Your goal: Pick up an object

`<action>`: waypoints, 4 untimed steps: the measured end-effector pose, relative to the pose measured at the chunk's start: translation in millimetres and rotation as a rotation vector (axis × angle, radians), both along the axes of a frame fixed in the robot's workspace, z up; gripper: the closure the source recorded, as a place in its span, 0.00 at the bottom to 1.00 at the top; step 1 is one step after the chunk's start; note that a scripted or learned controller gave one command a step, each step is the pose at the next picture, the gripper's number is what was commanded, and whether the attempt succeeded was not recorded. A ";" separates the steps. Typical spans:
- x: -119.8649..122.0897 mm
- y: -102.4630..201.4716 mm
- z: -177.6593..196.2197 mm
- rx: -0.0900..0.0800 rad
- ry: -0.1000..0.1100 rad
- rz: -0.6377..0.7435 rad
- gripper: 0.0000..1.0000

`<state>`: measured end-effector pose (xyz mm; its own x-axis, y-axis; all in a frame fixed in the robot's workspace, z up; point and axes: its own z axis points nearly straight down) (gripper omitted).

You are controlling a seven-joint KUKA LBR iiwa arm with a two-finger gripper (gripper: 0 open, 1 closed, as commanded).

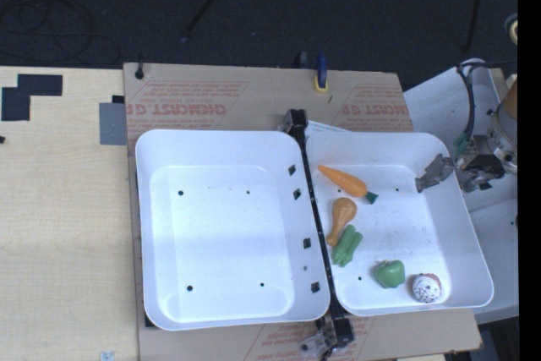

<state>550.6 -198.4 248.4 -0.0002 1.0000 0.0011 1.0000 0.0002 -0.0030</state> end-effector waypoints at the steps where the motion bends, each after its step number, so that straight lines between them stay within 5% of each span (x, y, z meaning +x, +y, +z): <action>1: 0.0 -0.6 9.7 0.001 0.001 0.001 1.00; 2: -71.9 63.0 24.0 0.003 0.004 0.003 1.00; 3: -74.5 131.9 85.8 0.000 -0.004 0.006 1.00; 4: -74.6 200.4 95.2 -0.001 -0.002 0.002 1.00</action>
